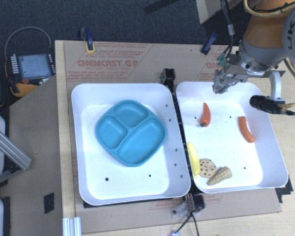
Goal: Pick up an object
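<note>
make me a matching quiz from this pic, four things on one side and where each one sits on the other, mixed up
Things:
1. blue divided plate
2. carrot
3. sausage
4. ice cream cone

Places:
A. right bin, near its front edge, beside the cookie
B. middle of the left bin
C. right bin, towards its right wall
D. right bin, back half, below the gripper in the view

Pairs: 1-B, 2-D, 3-C, 4-A
</note>
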You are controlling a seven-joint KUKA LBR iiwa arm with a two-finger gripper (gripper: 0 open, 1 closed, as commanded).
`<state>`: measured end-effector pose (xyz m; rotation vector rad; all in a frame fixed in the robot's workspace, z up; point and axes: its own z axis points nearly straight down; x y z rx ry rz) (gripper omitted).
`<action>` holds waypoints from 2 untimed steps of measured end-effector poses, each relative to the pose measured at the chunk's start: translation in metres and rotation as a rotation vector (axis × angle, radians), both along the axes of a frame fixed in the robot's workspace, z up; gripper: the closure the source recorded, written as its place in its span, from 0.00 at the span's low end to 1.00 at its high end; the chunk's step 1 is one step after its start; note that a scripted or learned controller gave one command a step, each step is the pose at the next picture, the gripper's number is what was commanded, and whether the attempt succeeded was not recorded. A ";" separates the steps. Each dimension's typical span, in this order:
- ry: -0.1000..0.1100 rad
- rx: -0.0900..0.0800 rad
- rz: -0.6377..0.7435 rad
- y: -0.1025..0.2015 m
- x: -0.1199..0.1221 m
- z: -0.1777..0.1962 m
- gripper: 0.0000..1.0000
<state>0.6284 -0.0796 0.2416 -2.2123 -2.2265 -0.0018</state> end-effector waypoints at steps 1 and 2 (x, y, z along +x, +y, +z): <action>0.000 0.000 0.000 0.053 -0.007 0.007 1.00; 0.001 -0.001 0.000 0.110 -0.019 0.007 1.00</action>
